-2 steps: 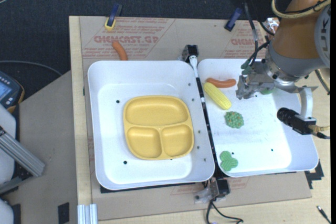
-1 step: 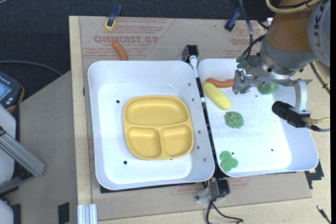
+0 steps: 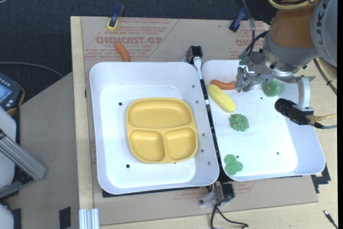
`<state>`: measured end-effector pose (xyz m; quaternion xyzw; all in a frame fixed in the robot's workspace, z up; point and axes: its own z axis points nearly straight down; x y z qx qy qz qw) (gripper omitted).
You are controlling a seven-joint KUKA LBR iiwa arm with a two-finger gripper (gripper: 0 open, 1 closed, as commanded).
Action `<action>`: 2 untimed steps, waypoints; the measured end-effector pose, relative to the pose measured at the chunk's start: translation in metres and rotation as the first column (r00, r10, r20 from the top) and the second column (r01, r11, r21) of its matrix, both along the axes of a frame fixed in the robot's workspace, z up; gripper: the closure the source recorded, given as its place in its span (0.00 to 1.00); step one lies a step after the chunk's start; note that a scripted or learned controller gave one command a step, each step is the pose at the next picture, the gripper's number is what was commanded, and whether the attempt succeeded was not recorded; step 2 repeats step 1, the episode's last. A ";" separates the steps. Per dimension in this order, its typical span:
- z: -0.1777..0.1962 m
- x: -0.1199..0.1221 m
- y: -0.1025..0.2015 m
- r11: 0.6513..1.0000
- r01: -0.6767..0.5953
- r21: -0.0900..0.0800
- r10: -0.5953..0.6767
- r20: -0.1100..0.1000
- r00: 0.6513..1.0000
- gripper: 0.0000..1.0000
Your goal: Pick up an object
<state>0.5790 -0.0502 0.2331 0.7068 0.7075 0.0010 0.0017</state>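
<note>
1. Grey and orange, the arm (image 3: 300,13) bends down from the right over the right bin (image 3: 300,161), wrist pointing at the bin's far left part.
2. Its gripper (image 3: 245,82) hangs just beside the orange carrot (image 3: 222,84); nothing shows between it and the toys.
3. Beside the carrot lies the yellow corn cob (image 3: 221,97), with a green broccoli (image 3: 239,123) nearer the bin's middle.
4. Another green piece (image 3: 233,164) sits by the bin's near edge.
5. A yellow divided tray (image 3: 161,129) rests in the left bin (image 3: 107,115).

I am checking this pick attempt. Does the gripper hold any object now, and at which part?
Nothing shows between the fingers of the gripper. It hangs over the right bin, close to the orange sausage and the corn cob.
</note>
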 end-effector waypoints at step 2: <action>-0.017 -0.002 0.004 1.000 0.000 0.002 0.000 -0.008 1.000 1.00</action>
